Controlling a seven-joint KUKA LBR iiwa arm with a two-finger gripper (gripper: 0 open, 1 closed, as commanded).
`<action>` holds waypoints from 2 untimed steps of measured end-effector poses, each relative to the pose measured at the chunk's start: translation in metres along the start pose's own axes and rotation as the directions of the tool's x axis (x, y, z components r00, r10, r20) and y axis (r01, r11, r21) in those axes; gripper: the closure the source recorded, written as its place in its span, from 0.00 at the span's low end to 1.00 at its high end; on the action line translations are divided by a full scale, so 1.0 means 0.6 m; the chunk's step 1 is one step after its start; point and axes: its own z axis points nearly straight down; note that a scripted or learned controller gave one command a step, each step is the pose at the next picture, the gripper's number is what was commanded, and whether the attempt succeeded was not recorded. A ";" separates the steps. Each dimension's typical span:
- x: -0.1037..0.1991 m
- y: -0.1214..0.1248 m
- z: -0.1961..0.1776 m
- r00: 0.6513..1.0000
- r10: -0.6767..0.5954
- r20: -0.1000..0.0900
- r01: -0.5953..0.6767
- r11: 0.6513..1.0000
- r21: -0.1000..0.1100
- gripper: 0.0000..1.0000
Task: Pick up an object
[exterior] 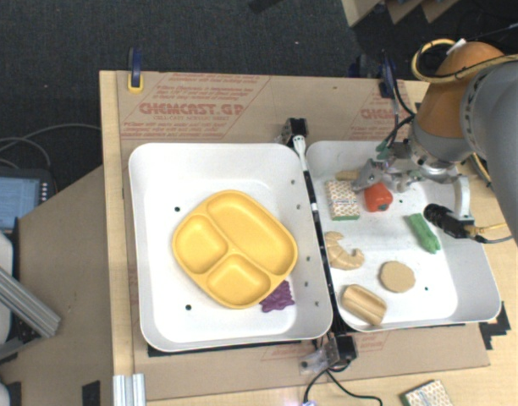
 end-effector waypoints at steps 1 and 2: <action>0.039 0.001 -0.001 1.000 0.001 -0.003 -0.001 1.000 0.007 0.00; 0.037 0.002 -0.019 1.000 0.001 -0.001 -0.001 1.000 0.004 1.00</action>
